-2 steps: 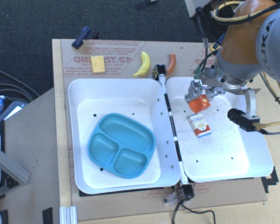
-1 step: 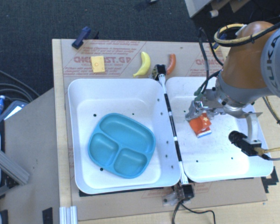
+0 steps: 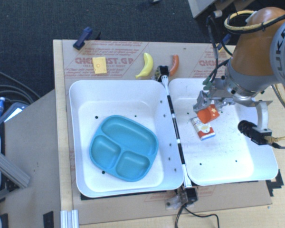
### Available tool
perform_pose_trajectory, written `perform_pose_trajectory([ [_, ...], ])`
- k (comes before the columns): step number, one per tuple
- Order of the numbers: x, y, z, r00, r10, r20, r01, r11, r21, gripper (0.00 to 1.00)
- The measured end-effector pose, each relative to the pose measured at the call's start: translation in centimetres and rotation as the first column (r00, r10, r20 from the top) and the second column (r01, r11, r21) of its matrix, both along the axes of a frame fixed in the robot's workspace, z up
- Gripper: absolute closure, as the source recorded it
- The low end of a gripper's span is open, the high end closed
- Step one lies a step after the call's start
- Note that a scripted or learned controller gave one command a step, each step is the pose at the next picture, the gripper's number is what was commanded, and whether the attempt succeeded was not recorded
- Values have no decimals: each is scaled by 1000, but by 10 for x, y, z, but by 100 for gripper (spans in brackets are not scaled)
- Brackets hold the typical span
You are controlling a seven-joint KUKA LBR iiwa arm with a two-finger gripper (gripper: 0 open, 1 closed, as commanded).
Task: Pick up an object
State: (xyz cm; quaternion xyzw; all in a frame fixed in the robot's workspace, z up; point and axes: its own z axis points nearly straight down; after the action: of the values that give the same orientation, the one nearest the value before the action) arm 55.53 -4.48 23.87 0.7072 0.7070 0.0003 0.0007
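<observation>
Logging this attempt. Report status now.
Gripper low in right bin, over orange-and-white carton. Grasp unconfirmed. Blue tray in left bin, clear of it.

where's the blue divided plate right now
The blue divided plate lies in the left bin, toward its front, left of the black divider strip between the bins.

A blue tray (image 3: 124,147) took up most of the left bin (image 3: 80,96); the right bin's (image 3: 237,167) near half lay open, a carton (image 3: 204,127) under the claw (image 3: 206,107).
</observation>
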Motion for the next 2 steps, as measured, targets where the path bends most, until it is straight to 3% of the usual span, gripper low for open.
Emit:
perform_pose_trajectory([
  [2, 51, -38, 6, 1000, 0, 1, 0, 1000, -1, 100],
])
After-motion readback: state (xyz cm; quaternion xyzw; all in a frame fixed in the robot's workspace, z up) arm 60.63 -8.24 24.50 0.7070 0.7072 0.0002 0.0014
